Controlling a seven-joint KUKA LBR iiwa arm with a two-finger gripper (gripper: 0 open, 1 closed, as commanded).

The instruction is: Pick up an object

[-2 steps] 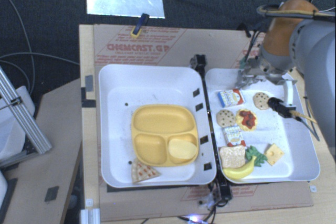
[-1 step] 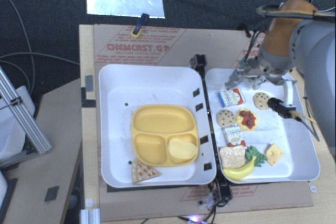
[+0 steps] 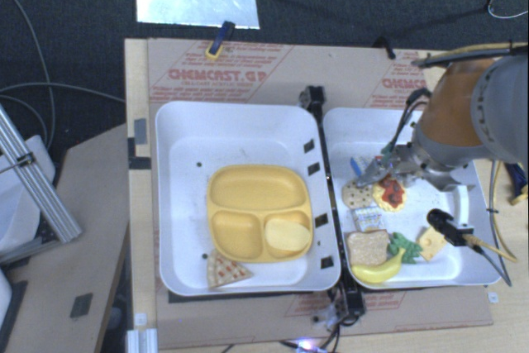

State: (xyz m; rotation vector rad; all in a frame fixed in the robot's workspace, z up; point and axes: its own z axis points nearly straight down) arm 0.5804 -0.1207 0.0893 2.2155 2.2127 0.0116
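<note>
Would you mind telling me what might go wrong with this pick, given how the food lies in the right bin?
The pincer hangs over tightly packed pieces: the cracker, pizza and packet touch or nearly touch, so it might pinch two or nudge one aside. These flat pieces may slip out. It also works close to the bin wall, which it might strike.

The brown cardboard sheet [image 3: 273,70] under the two bins bears red print: "CHEMCAST GP" reads at its far left, and again, partly hidden, at its far right.
</note>
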